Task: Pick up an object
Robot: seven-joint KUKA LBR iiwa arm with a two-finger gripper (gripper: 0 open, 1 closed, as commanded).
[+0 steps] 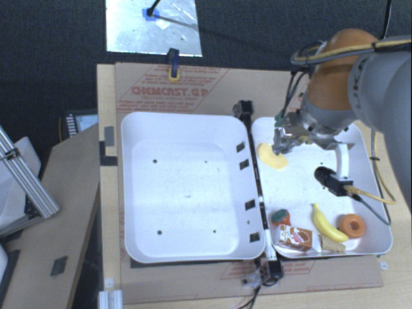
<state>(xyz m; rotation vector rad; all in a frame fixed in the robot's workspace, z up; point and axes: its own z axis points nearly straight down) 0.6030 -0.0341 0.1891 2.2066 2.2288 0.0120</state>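
Two shallow white plastic bins rest side by side on a tan cardboard sheet (193,85) printed with red lettering. At the left edge of the frame, a ribbed aluminium rail (22,179) runs diagonally. In the upper left, a square reflective silver sheet (151,18) lies on the dark surface. A small yellow and blue clamp (172,66) sits just below it, on the top edge of the cardboard.

The left bin (132,192) occupies the centre of the frame. The right bin (302,188) touches it along a shared edge fitted with black clips (244,165).

Contents of the right bin:

1. A pale yellow flat piece (270,158) lies in the upper left part, near the shared edge.
2. A small red object with a green top (279,217) lies at the lower left.
3. A red and white printed packet (295,237) lies just below it, at the bottom wall.
4. A yellow banana (325,223) lies tilted in the lower right part.
5. A tan flat piece (333,244) lies at the banana's lower end.
6. An orange ring (351,225) sits just right of the banana.

The gripper (280,148) points down directly over the upper right edge of the pale yellow flat piece. Contact cannot be confirmed, and the state of the jaws cannot be determined from this angle. The grey and orange arm (341,76) enters from the upper right of the frame.
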